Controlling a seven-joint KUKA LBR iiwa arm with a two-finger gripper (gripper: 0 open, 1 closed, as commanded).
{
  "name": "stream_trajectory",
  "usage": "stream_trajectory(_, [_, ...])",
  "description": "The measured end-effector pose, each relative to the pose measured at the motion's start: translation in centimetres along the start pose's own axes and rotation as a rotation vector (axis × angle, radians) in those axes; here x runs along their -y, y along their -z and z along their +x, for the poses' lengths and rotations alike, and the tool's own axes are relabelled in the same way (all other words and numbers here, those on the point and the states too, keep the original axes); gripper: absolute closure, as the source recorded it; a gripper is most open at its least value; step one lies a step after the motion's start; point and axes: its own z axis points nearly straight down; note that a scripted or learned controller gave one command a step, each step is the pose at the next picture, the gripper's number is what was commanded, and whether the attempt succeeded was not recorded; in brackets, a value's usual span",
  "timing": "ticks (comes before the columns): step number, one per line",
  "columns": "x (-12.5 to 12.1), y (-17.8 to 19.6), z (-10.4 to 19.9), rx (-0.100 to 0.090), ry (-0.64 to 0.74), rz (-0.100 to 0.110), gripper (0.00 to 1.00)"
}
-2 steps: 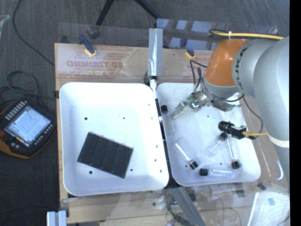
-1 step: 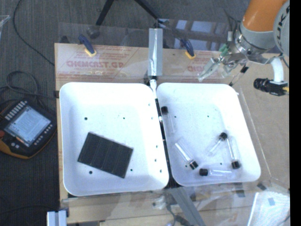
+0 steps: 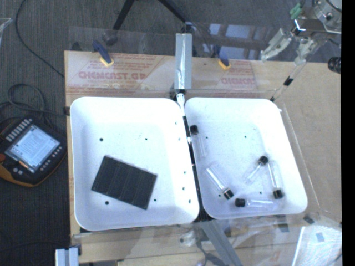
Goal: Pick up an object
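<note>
Vials point(image 3: 217, 182) are the likeliest targets, but going left to right the first thing met is a pendant point(image 3: 30, 148) lying off the desk's left edge. Next, the left bin point(image 3: 77, 165) is seen to hold one flat black pad point(image 3: 123, 182), set at a slant, its long axis running from upper left to lower right. The right bin point(image 3: 288, 143) holds several clear vials with black caps: one point(image 3: 196, 137) lies close along the bin's left wall, nearly upright in the view; one is angled near the bin's middle; one point(image 3: 255, 169) and another point(image 3: 274, 182) lie further right; one point(image 3: 252, 203) rests by the front wall. The hand point(image 3: 288, 40) is seen at the upper right, above and beyond the far rim of the right bin, well apart from every vial. Its fingers are spread wide and nothing is held or touched. Every vial lies below and to the left of the hand in the view; the rightmost pair is judged nearest. The pad is much farther off, across the divide between the bins.
</note>
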Motion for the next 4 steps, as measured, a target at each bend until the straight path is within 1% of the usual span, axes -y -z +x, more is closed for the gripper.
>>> stream_trajectory(1, [0.0,2.5,-7.6,0.001,-0.505,0.002,0.00])
stream_trajectory(2, [7.2,2.5,-4.9,0.000,-1.115,0.006,0.00])
stream_trajectory(4, [7.2,2.5,-4.9,0.001,-1.116,0.005,0.00])
